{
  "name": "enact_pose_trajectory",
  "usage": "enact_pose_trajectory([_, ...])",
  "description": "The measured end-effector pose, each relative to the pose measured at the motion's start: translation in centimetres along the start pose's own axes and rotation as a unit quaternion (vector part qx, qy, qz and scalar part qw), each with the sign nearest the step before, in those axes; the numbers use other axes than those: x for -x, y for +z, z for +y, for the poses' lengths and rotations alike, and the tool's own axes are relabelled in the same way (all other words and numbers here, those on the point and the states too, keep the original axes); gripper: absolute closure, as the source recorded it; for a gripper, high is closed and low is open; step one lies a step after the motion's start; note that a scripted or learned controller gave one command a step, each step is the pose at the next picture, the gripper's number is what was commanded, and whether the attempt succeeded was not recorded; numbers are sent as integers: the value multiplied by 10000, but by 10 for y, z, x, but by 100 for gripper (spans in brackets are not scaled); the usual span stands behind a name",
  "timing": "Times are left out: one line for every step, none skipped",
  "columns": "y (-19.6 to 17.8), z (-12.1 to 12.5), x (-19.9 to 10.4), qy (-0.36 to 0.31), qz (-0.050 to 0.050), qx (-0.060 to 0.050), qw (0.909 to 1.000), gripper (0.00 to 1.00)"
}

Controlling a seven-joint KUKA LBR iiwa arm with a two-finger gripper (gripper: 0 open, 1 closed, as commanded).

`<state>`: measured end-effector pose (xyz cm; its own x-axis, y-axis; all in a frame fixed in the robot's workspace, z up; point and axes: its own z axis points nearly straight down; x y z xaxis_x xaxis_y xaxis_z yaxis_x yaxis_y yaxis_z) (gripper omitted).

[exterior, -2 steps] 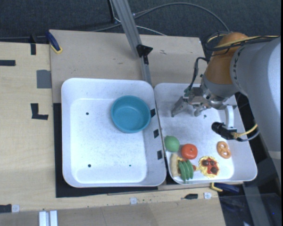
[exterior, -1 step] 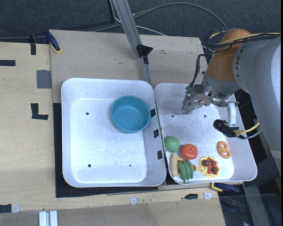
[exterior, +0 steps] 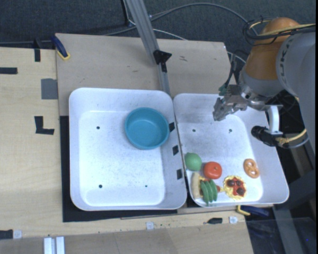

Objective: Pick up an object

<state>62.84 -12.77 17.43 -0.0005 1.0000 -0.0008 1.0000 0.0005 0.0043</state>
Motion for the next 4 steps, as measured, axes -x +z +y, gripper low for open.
enact_pose_trajectory([-46, 2, 8, 1, 0, -3, 10000, 100])
enact_pose_trajectory([-89, 2, 8, 0, 1, -5, 10000, 100])
enact_pose_trajectory([-91, 3, -45, -21, 9, -21, 10000, 100])
enact_pose_trajectory([-72, -3, -96, -19, 8, -31, 10000, 100])
